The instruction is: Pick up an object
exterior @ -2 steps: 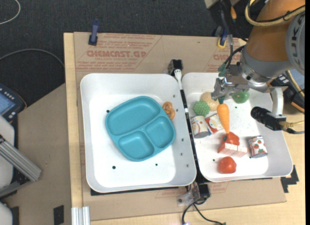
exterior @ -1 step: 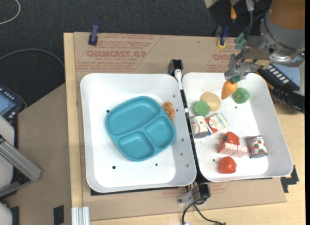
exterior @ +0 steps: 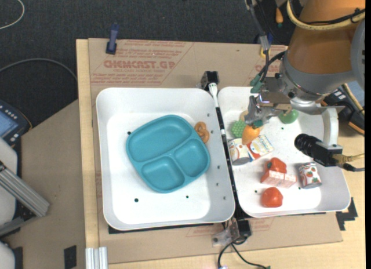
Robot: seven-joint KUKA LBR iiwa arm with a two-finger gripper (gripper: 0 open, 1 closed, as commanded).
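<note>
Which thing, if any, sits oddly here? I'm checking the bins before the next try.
One small oddity: a little brown pretzel lies in the left bin, pressed against the edge of the blue divided plate, outside its compartments. The other small food items sit jumbled in the right bin, none visibly spilled.

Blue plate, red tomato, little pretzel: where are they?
Blue plate (exterior: 168, 153): camera view, middle ridge between its compartments.
Red tomato (exterior: 272, 197): camera view, its round top.
Pretzel (exterior: 202, 130): camera view, its middle, beside the plate's rim.

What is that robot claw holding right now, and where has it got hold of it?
It cannot be told. The gripper is low in the right bin, right over an orange toy and a green one, but no hold is visible.
</note>
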